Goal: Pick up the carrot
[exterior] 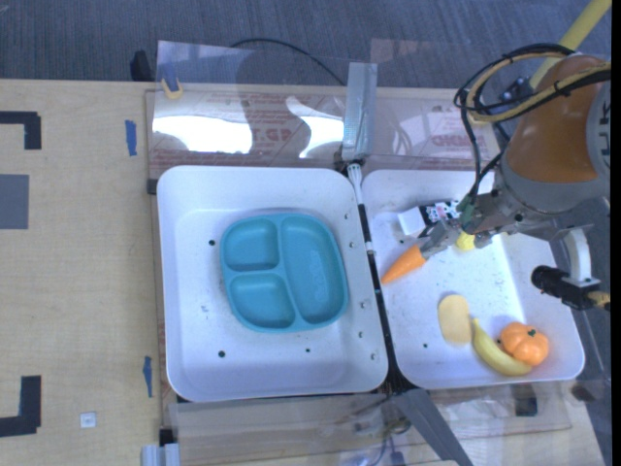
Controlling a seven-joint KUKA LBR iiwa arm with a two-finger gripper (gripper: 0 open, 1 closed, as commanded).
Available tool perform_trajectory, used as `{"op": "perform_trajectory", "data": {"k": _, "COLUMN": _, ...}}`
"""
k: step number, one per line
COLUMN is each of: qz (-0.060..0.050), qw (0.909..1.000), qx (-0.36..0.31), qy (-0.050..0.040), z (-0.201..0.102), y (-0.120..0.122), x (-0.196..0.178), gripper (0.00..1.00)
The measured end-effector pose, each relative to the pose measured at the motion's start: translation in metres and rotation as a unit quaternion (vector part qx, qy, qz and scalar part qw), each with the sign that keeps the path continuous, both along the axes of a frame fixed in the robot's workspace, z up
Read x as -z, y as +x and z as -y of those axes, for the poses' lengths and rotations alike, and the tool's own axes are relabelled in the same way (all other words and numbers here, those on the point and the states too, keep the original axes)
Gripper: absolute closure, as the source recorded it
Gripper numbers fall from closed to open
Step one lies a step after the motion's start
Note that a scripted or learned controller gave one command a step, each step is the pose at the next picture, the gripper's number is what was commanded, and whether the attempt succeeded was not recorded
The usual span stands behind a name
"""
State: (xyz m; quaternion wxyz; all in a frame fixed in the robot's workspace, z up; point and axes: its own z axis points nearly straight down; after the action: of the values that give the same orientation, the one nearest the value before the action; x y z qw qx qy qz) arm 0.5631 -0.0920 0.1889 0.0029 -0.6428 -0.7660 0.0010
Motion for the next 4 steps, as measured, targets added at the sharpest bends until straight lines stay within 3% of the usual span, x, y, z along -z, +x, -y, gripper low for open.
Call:
{"op": "perform_trajectory", "data": {"k": 1, "qz": 0.003, "qw": 0.9997, "qx": -0.023, "qy": -0.0004, "z": -0.044, "y": 0.012, "x": 0.005, "gripper": 0.0}}
{"op": "perform_trajectory", "data": {"k": 2, "qz": 0.003, "qw": 0.9998, "qx": -0.022, "qy": -0.001, "z": -0.042, "y": 0.012, "x": 0.004, "gripper": 0.0}}
{"op": "perform_trajectory", "data": {"k": 3, "qz": 0.0, "qw": 0.9917, "qx": -0.129, "qy": 0.0003, "z": 0.019, "y": 0.007, "x": 0.081, "gripper": 0.0}}
{"op": "perform_trajectory", "data": {"k": 4, "qz": 0.005, "qw": 0.9817, "qx": -0.19, "qy": -0.0014, "z": 0.009, "y": 0.029, "x": 0.102, "gripper": 0.0}}
